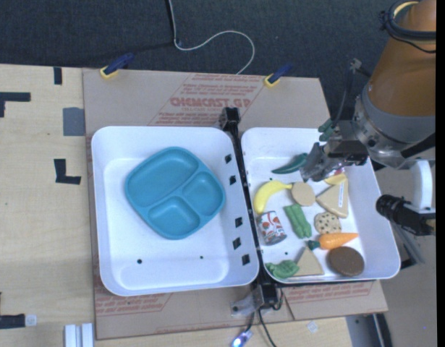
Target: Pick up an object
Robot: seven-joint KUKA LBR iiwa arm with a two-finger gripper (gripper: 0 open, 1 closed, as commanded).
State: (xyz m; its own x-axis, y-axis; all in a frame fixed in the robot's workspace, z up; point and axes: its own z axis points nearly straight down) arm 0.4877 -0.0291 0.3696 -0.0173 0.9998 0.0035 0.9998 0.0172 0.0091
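Over the right bin (378, 262) you've got the arm (407, 63) reaching in from the right, gripper (318, 166) low by the banana (269, 192) & other toy food; can't tell its finger state. Cardboard (208, 100) under both bins reads "CHEMCAST GP". Left bin (110, 194) holds 1 blue tray (175, 192).
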